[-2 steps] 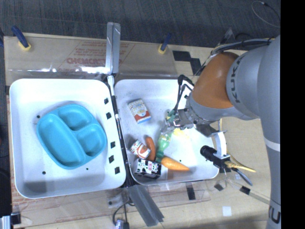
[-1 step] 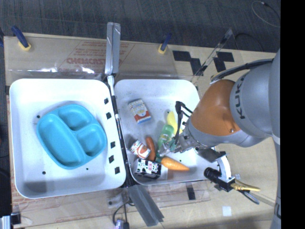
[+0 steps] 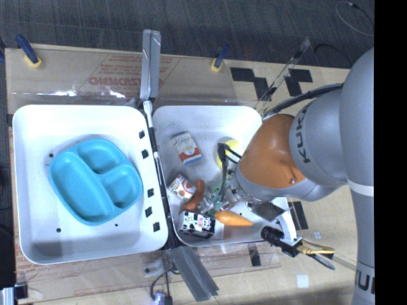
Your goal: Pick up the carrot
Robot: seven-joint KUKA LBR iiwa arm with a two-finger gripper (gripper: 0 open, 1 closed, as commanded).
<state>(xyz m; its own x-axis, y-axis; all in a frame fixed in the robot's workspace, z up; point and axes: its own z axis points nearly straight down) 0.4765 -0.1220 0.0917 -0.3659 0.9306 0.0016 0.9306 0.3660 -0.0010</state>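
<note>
In the right bin [image 3: 191,116], we should centre the gripper [image 3: 219,202], its grasp state indiscernible, over the carrot [image 3: 234,219], clear of neighbouring clutter.

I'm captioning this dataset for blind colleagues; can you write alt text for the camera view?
Seen from above, a grey arm with an orange band reaches from the right into the right bin, its gripper low beside an orange carrot near the bin's front. Small food packages lie nearby, and the left bin holds a blue divided plate.
</note>
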